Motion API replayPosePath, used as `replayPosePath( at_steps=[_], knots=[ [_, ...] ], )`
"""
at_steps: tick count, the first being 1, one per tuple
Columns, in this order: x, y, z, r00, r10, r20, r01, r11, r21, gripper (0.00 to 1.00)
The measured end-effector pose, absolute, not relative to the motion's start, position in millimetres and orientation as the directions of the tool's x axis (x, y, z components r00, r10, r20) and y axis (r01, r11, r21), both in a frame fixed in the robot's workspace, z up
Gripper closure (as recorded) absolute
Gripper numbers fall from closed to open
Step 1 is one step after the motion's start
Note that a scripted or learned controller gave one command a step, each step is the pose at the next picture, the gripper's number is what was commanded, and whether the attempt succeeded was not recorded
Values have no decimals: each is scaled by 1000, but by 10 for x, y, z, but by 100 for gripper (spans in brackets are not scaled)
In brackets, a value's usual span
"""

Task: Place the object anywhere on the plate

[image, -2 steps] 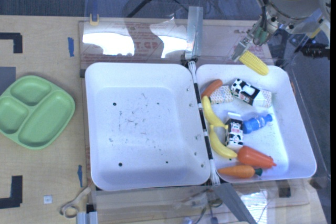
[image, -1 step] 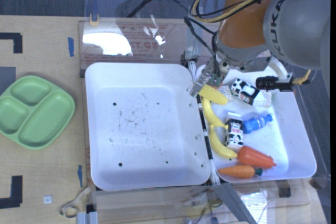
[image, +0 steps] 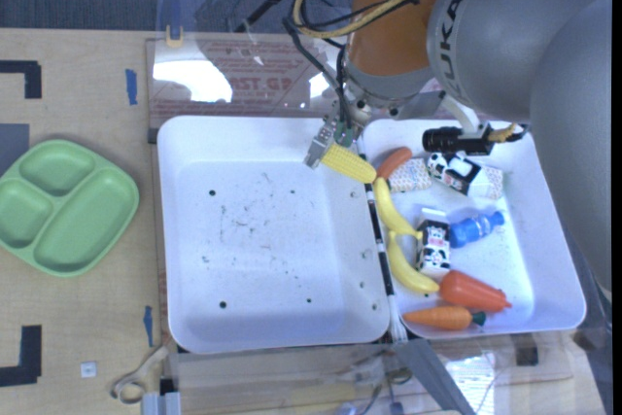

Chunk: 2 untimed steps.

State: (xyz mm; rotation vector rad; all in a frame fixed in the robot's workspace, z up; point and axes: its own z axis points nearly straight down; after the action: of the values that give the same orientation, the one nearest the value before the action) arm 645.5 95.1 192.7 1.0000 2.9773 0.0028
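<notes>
Plainly, the gripper (image: 330, 143) is seen at the far rim where the two bins meet, closed on one end of a yellow corn cob (image: 352, 163), which juts down and to the right from between the fingers, over the divide. The cob is judged to be light, rigid plastic with a ridged surface, so little slip is expected; held by its end, though, it may swing. A grip nearer the middle would be steadier.

Two white bins are counted: the left bin (image: 194, 306), marked by faint scuffs, and the right bin (image: 544, 238), where one banana (image: 397, 243), two carrots (image: 473, 292), one blue bottle (image: 476, 228) and two cow-patterned cartons (image: 433, 246) are seen. One green sectioned plate (image: 66, 206) lies on the tabletop (image: 87, 335), well apart to the left.
</notes>
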Motion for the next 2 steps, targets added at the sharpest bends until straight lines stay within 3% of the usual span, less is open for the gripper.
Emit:
replayPosePath(
  at_steps=[1, 2],
  knots=[
    [6418, 1750, 1721, -880, 476, -1, 476, 880, 3, 100],
    [6262, 2268, 1809, -844, 536, 0, 536, 844, 2, 100]
  ],
)
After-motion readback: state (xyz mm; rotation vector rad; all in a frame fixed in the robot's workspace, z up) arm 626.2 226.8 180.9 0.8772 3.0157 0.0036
